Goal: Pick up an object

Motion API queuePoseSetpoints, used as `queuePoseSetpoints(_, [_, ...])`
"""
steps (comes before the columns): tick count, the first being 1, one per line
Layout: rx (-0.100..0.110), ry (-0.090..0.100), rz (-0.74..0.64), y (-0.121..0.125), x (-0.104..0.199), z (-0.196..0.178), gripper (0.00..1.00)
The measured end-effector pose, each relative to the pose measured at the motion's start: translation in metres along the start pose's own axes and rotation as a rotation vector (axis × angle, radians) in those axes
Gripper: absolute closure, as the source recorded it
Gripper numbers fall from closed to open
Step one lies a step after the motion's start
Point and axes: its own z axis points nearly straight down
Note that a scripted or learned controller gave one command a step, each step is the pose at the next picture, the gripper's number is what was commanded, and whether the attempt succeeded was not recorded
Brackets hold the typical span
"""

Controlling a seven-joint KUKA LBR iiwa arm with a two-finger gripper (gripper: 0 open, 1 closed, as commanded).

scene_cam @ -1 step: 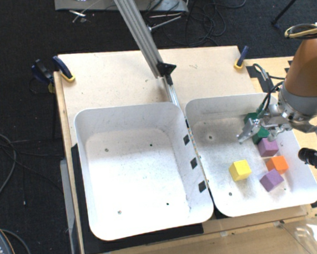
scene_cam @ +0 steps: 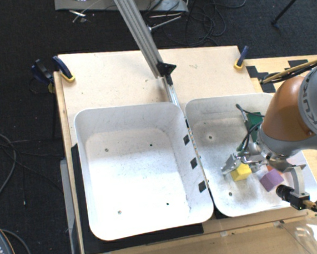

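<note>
The gripper [scene_cam: 236,165] is low in the right bin [scene_cam: 213,118], touching the yellow block [scene_cam: 241,172], probably to grasp it; its grip state is unclear.

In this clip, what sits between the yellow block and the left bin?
Camera view: bare white floor of the right bin, then the raised divider where the two bins meet. The yellow block lies by the tool.

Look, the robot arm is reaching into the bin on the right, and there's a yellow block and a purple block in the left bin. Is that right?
Not quite. The yellow block and the purple block lie in the right bin, the same one the arm is reaching into, not the left bin. The camera view shows both beside the gripper.
</note>
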Motion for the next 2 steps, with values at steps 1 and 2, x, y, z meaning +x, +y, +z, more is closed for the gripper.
queuePoseSetpoints(1, [-0.008,-0.002,-0.003,0.007,-0.002,-0.086,0.0])
queuePoseSetpoints(2, [-0.009,-0.003,-0.003,0.047,-0.02,-0.223,0.0])
